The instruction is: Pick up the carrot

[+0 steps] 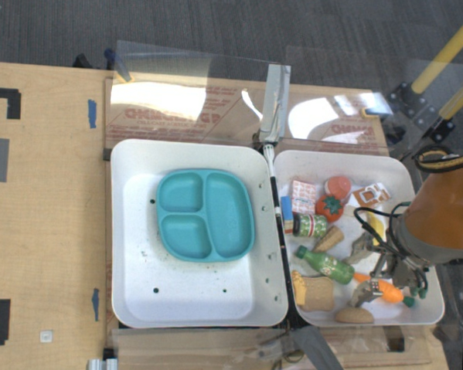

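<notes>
I find the arm reaching in over the right bin, its gripper low among the clutter at the bin's near right corner. The carrot lies there, orange, roughly level on the bin floor, directly beneath the tool and touching or very nearly touching it. I cannot tell how far the tool is spread, nor whether it has any hold on the carrot; the metal parts and cables blur together at this spot. A green bottle lies just to the carrot's left, and a tomato sits farther back. The left bin holds a teal divided plate.

My judgement: the approach is done, the carrot is not lifted, and grasp and raise remain.
</notes>
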{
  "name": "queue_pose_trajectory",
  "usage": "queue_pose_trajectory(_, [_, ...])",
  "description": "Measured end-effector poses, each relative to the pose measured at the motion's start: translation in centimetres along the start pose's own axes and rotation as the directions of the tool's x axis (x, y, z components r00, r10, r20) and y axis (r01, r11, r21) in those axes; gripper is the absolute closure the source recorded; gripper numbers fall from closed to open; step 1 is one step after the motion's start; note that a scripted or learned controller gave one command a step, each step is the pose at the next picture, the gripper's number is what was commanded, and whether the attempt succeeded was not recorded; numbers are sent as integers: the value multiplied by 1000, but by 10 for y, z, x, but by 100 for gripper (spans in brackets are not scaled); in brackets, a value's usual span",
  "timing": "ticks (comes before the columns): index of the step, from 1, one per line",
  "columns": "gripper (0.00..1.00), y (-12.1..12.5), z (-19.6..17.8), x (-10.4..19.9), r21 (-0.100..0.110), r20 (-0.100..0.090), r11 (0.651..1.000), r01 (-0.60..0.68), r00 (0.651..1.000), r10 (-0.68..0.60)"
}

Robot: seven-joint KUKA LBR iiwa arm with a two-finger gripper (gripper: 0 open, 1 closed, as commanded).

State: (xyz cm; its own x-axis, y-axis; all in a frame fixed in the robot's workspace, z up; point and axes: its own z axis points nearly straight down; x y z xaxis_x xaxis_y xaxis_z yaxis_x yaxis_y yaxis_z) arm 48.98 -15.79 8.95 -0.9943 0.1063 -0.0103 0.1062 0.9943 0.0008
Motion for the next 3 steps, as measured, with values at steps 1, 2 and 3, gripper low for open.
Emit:
queue_pose_trajectory(1, [100,1,-12,-4,2,12,1000,2,1000,-2])
queue_pose_trajectory(2, [0,1,-12,-4,2,10,1000,3,1000,-3])
queue_pose_trajectory(3, [0,-27,0,3,0,2,969,-245,969,245])
